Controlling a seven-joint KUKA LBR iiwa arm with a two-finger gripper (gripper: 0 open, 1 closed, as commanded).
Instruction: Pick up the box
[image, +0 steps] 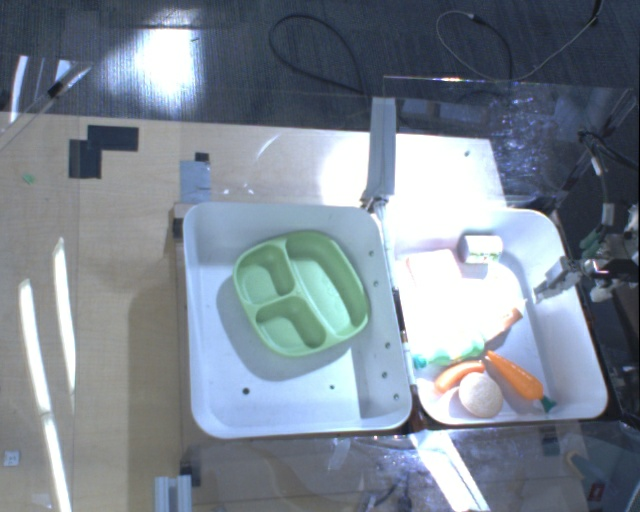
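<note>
Box (481, 246) lying at upper part of right bin (570, 320), well apart from gripper (548, 285) at right edge. Cannot tell gripper's state. Green tray (300, 292) in left bin (210, 380); carrots (515, 378) lower right.

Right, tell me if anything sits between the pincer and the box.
Nothing visible does. The box lies near the far end of the right bin, and the pincer is by that bin's right side, with bare white floor between them. The orange carrot lies nearer the front, off that line.
</note>
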